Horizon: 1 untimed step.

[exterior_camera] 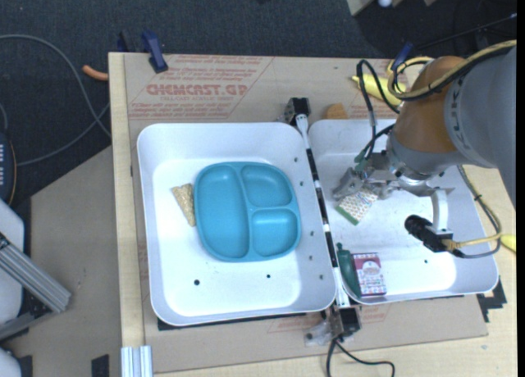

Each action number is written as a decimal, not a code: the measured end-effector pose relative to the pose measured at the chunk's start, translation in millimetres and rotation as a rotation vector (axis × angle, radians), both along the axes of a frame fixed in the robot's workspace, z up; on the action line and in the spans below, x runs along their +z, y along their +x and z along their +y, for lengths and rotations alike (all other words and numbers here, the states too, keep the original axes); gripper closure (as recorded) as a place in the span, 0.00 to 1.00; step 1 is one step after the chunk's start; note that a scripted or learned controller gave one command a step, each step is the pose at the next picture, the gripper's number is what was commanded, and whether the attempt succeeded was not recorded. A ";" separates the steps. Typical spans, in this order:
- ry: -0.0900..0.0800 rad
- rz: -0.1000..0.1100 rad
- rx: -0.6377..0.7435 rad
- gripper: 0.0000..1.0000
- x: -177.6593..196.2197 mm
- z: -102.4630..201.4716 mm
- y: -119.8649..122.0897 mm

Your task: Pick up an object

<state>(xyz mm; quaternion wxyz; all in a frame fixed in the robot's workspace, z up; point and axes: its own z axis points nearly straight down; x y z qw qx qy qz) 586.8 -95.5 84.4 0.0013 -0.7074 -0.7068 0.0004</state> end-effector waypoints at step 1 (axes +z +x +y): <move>0.000 -0.002 0.000 1.00 10.0 0.1 0.4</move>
